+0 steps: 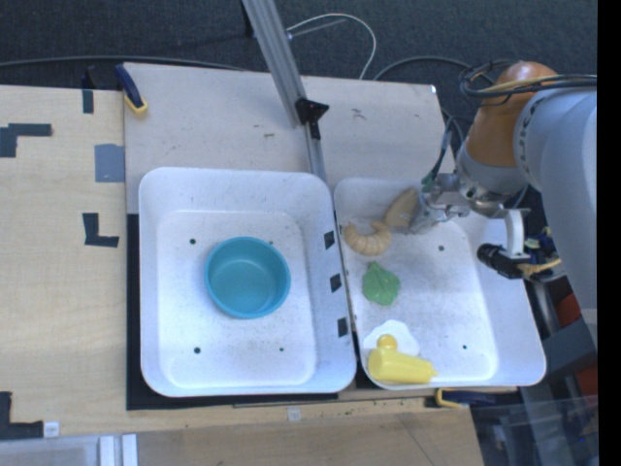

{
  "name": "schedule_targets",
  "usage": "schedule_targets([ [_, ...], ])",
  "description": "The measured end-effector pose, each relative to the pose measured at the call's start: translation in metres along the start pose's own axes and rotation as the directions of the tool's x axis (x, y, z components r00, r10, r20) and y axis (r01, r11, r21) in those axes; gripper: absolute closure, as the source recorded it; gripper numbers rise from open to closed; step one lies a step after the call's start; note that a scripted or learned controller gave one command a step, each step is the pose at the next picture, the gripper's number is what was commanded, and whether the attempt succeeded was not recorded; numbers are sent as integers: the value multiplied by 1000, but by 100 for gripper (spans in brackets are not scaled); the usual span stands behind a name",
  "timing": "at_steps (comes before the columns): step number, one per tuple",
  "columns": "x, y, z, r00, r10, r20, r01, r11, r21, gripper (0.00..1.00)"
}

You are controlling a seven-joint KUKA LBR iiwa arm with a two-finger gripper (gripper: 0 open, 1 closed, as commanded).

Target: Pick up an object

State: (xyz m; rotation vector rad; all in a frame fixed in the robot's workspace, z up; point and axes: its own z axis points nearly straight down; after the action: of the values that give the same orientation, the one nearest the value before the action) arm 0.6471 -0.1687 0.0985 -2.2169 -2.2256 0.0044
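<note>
Near the right white bin's (505, 352) far edge, the gripper (427, 214) hangs beside a tan croissant-shaped toy (370, 238) and beige bread piece (402, 208); its finger state cannot be told.

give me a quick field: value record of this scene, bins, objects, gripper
left bin: holds a blue bowl, upright, near the middle
right bin: holds four small objects
far left corner: curved tan piece with a second tan piece beside it
left side, mid: green piece
near left corner: yellow object lying on a white object
gripper: low over the far end of the right bin, next to the second tan piece
grasp: cannot tell from this view
</note>
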Motion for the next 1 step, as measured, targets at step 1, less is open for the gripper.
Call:
schedule_targets([
  [1,9,6,-57,1000,1,-1,-1,1000,-7,100],
])
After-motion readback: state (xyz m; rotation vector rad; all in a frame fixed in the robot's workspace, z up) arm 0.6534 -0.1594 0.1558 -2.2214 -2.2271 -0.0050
